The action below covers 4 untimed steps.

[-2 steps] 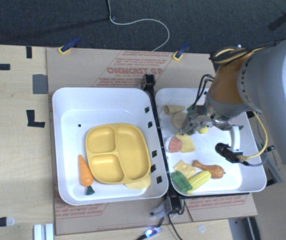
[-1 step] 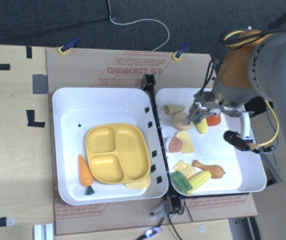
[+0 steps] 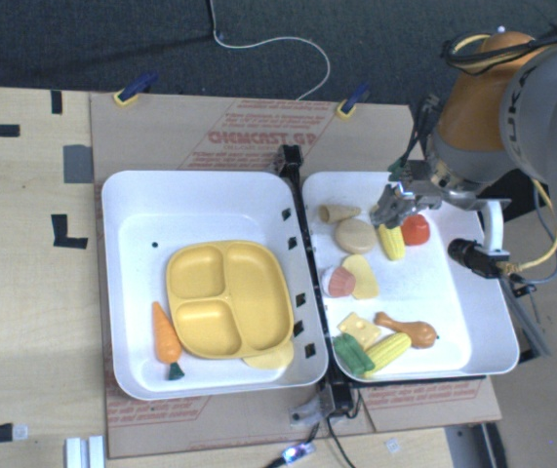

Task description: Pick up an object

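Your gripper (image 3: 392, 213) hovers over the right bin (image 3: 473, 344), reaching toward a yellow corn piece (image 3: 391, 243); finger state unclear. Next, lower and close on it.

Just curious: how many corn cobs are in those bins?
2. One corn cob below the gripper in the right bin; another near its front edge. Others may be hidden.

White cable (image 3: 276, 42) loops across dark carpet (image 3: 83, 18) above bench.
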Each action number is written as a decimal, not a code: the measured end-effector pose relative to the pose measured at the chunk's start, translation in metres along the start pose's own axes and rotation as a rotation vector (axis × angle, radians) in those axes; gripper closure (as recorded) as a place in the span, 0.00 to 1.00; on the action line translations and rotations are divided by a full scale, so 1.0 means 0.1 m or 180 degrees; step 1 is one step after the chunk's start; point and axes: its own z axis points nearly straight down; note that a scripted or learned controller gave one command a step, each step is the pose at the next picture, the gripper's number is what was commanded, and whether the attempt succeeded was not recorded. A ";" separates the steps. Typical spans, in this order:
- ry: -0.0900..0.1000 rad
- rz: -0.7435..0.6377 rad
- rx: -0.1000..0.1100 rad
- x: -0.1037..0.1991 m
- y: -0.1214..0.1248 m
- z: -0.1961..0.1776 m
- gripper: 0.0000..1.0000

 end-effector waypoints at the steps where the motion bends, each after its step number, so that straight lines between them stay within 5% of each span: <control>1: 0.0001 0.0001 0.0005 0.01 0.01 -0.27 1.00; 3: 0.0007 -0.0015 0.0019 1.07 -0.22 -0.36 1.00; 4: -0.0001 0.0003 0.0023 1.13 -0.32 -0.21 1.00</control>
